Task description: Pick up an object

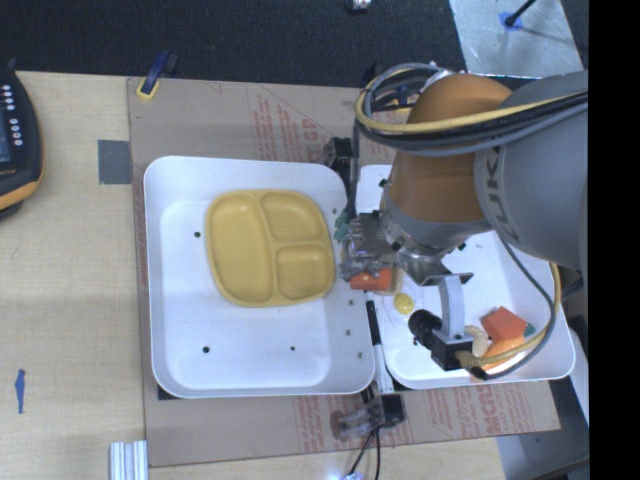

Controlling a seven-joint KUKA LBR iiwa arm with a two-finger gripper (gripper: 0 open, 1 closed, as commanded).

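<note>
My wrist and orange band [450, 138] cover most of the right bin [530, 363], so its upper half is hidden. My gripper [365, 258] sits under my own bulk; fingers can't be made out. Small orange-red thing [374, 281] beside it, partly covered, identity unclear. Orange block [503, 323] half behind a cable. Black device [15, 138] cut off at the left edge.

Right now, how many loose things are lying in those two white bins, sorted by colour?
Yellow: 2, a divided plate and a small round piece
Orange: 2, a block and a small piece by the arm's wrist
Total: 4 that I can make out; the arm hides part of the right bin.
</note>
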